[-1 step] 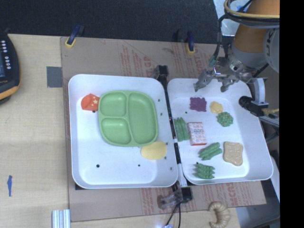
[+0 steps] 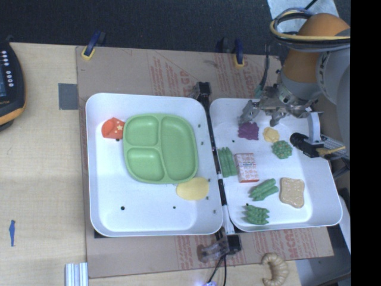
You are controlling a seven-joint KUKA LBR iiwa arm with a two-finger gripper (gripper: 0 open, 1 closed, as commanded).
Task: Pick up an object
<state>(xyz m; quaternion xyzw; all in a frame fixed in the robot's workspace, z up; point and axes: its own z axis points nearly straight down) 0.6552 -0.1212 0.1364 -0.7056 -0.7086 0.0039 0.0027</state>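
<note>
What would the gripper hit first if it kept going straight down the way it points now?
Most likely the purple toy: the gripper hangs over the back of the right bin, fingers pointing down, just above it. The small yellow piece lies close beside, and depth is hard to judge from this slant.

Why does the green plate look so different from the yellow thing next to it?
The green plate is much bigger than the yellow piece. The plate has three compartments; the yellow piece is one smooth oval lump. The plate sits mid-bin; the yellow piece lies by its lower right corner. Both are in the left bin.
</note>
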